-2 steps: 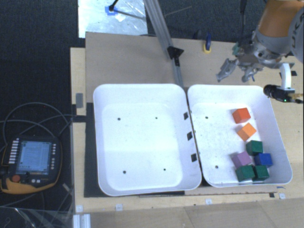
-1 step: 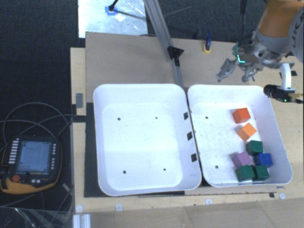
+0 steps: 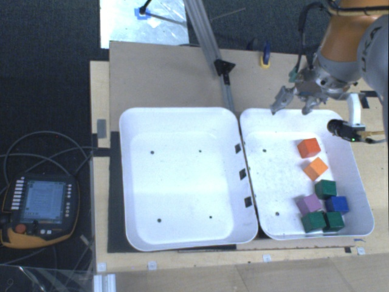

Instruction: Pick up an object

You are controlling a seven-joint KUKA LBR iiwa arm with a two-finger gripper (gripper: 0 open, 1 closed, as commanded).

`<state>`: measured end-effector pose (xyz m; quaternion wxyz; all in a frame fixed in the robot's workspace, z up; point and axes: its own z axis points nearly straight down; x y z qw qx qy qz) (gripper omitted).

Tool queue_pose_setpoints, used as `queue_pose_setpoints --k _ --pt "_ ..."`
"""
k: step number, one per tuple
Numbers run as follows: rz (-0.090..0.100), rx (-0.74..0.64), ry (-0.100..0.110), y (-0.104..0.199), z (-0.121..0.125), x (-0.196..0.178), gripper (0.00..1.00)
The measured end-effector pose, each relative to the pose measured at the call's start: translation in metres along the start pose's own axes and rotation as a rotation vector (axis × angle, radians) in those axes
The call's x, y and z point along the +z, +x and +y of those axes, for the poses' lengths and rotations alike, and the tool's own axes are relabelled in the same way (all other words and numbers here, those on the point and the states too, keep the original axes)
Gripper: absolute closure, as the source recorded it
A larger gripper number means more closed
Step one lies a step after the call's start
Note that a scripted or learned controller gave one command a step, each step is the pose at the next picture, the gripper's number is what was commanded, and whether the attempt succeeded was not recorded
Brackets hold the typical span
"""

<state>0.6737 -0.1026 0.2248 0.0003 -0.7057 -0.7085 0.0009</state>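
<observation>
Counter [image 3: 158, 78]: two white bins | jaws spread, nothing between | coloured blocks [image 3: 319, 190] below jaws in right bin [image 3: 267, 175]

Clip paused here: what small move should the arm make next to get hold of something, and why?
Probably shift the claw toward the near-right of the right bin until it is over the red-orange block. The claw hangs at the bin's far rim with nothing between its fingers, and that block lies closest, apart from the rest.
</observation>
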Motion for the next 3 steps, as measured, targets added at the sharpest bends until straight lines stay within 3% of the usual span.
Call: queue_pose_setpoints --k 2,3 --pt "0.001 -0.001 0.002 -0.001 0.005 0.102 0.0" --pt "0.0 -0.003 -0.007 -0.001 0.007 0.086 1.0"
